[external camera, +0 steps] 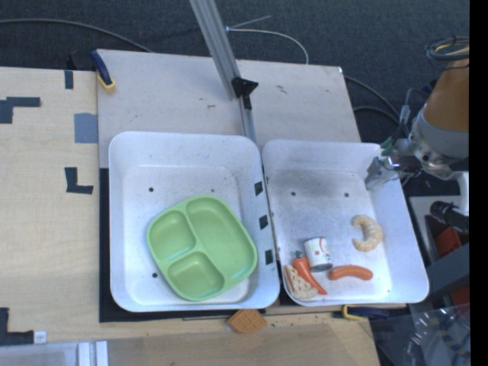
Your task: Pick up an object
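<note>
gripper point(379, 170) hangs over the right bin's point(328, 181) far right rim, its grip state unclear, apart from the croissant point(367, 232).

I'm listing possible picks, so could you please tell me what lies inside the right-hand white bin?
The right-hand white bin holds a curled beige croissant-like piece, a small white can, an orange sausage, an orange carrot and a tan waffle-patterned piece, partly covered by the carrot.
</note>
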Controlling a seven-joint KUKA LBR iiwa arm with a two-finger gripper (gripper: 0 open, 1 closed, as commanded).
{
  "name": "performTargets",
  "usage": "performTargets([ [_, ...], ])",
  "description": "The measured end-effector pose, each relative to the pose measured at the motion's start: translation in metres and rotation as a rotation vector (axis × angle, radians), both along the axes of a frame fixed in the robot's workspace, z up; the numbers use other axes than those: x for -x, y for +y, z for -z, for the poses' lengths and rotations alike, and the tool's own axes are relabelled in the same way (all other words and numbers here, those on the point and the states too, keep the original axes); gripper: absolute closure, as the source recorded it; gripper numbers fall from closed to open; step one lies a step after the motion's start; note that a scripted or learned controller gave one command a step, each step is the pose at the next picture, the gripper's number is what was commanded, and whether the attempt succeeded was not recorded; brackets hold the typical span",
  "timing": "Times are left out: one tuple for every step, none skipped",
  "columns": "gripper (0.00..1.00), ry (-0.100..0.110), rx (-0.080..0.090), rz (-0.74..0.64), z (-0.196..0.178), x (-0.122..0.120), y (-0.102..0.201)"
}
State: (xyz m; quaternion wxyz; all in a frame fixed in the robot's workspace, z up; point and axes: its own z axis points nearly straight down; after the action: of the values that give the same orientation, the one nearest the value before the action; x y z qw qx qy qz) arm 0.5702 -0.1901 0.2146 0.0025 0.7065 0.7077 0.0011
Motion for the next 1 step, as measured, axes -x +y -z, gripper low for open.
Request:
performTargets([
  [1.0,0.002,-0.001,0.0,-0.0325,-0.001,0.0003],
])
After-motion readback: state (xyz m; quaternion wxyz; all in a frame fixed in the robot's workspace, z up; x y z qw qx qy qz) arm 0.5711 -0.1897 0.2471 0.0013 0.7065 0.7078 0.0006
